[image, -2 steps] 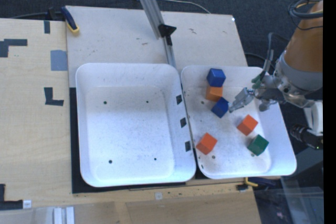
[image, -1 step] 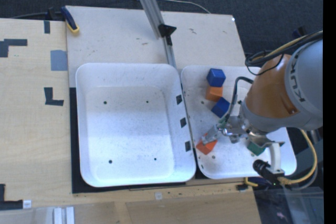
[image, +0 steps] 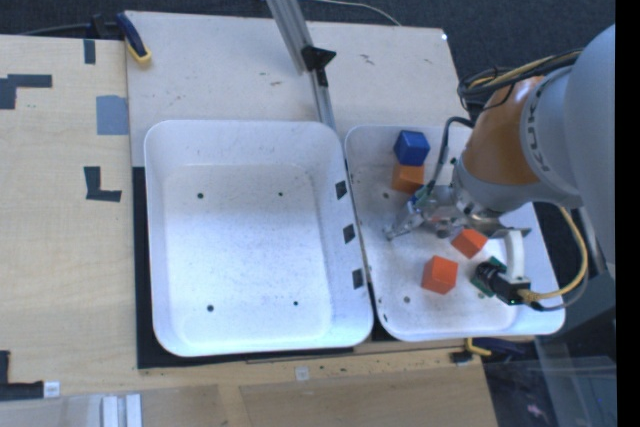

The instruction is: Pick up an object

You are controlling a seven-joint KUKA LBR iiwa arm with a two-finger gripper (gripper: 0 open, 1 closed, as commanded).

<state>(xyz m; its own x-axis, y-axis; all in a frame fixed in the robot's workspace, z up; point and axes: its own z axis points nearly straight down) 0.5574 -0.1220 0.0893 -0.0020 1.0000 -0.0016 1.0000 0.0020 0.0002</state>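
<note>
I am hovering my gripper [image: 412, 218] low inside the right bin [image: 385, 300], fingers spread and pinching nothing. An orange block [image: 439, 275] is lying just below-right of it; a blue block [image: 411, 146] is sitting above, atop another orange one [image: 407, 178].

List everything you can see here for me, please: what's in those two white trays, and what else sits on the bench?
White bins: 2, side by side; left bin, right bin.
Blue block: 1, far end of right bin.
Orange blocks: 3, right bin; one touching the blue block, one near the front, one beside the gripper.
Metal rail: 1, silver, slanting over the bench's far side.
Yellow-handled clamp: 1, bench's far left corner.
Arm: 1, grey with orange band, from the right.
Gripper: 1, low over the right bin.
</note>
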